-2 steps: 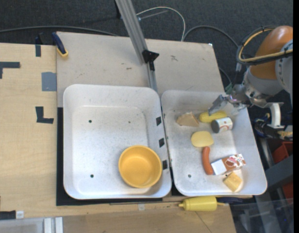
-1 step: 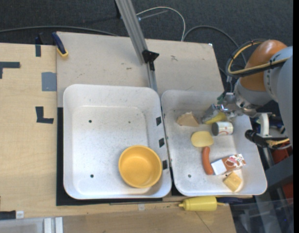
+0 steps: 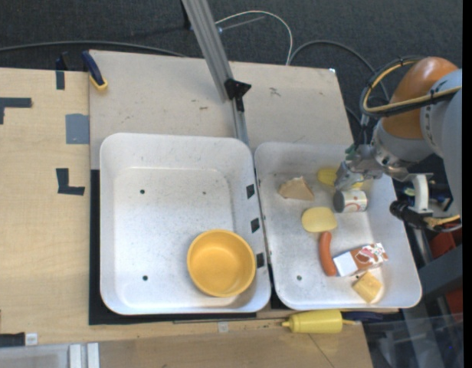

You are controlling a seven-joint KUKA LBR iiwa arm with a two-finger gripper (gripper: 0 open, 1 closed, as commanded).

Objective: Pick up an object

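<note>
Lying against the bench's front edge, just outside the right bin (image 3: 293, 282), is one yellow bottle (image 3: 319, 322). One yellow bowl (image 3: 221, 262) sits in the left bin's (image 3: 144, 205) front right corner. Seven things lie in the right bin: a tan wedge (image 3: 296, 188), two yellow lumps (image 3: 319, 220), an orange sausage (image 3: 327, 254), a red-and-white carton (image 3: 360, 258), a tan cracker (image 3: 368, 287) and a white can (image 3: 351, 201). The gripper (image 3: 351, 176) hangs at the can near the right rim; whether its jaws are apart cannot be told.

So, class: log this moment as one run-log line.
claw: low in right bin, over small can | grasp: unclear | yellow bowl: left bin
</note>
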